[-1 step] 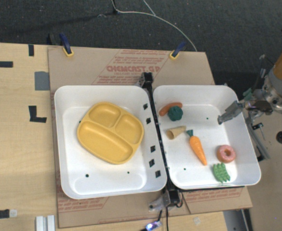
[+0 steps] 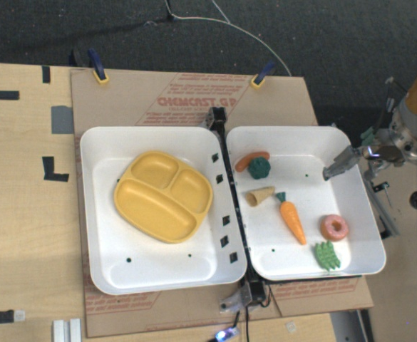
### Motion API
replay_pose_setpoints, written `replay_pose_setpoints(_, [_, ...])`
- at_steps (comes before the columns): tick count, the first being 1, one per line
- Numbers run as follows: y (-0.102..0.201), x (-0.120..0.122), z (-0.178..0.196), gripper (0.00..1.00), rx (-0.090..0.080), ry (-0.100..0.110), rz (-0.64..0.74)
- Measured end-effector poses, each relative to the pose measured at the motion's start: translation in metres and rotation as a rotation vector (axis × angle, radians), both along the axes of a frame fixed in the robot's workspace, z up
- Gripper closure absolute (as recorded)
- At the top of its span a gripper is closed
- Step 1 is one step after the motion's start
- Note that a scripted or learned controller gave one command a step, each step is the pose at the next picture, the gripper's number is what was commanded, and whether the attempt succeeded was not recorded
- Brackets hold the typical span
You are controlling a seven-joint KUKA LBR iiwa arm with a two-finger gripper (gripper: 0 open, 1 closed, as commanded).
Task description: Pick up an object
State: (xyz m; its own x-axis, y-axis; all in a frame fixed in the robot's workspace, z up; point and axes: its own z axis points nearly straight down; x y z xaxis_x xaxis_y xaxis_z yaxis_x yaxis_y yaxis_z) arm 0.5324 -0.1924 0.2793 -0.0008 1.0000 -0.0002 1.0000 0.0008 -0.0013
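Observation:
The right bin (image 2: pixel 304 268) holds several toy foods: an orange sausage (image 2: pixel 249 159) touching a dark green ball (image 2: pixel 259 168), a tan cone (image 2: pixel 260 195), a carrot (image 2: pixel 292 221), a pink donut (image 2: pixel 334 227) and a green leafy piece (image 2: pixel 328 256). My gripper (image 2: pixel 338 165) hangs over the right bin's upper right corner, above the white floor, apart from all the toys. Nothing shows in its grasp.
A yellow divided plate (image 2: pixel 164 195) lies in the left bin (image 2: pixel 105 262). A black divider (image 2: pixel 229 205) runs between the bins. Both bins rest on a cardboard sheet (image 2: pixel 187 98) held by two clamps. Bare floor lies between the cone and my gripper.

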Motion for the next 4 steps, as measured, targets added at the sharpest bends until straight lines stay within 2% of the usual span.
replay_pose_setpoints(2, [-0.012,-0.006,-0.119,0.00,0.002,0.007,-0.001])
replay_pose_setpoints(3, [-0.022,-0.007,-0.170,0.00,-0.002,-0.003,-0.001])
replay_pose_setpoints(4, [-0.020,-0.008,-0.160,1.00,0.001,0.001,0.001])
